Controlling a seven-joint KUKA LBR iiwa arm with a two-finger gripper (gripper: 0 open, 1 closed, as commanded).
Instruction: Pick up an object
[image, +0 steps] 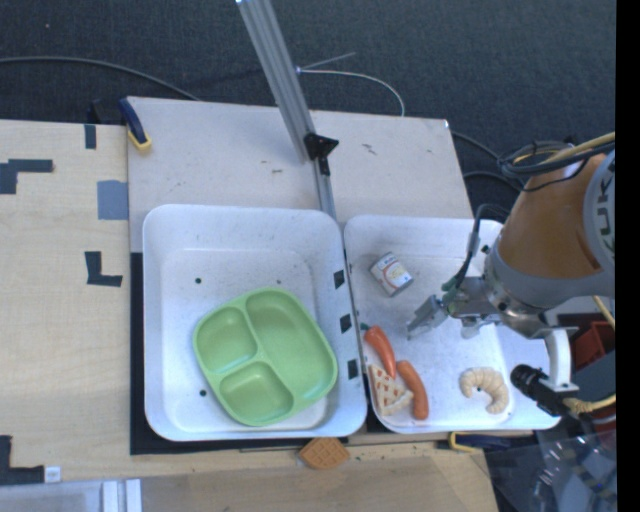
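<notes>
Camera view catches the approach step: the arm hangs over the right bin, its gripper spread open and holding nothing. Next it should drop onto one item and close. The left bin holds a green divided plate. The right bin holds a carrot, sausage, waffle, croissant and small can.

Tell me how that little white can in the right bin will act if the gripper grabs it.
The small can lies tilted on its side, so it would probably roll away if nudged. It looks rigid, likely holding shape in a pinch. Its rounded wall may slip from the gripper, which hovers just below it.
</notes>
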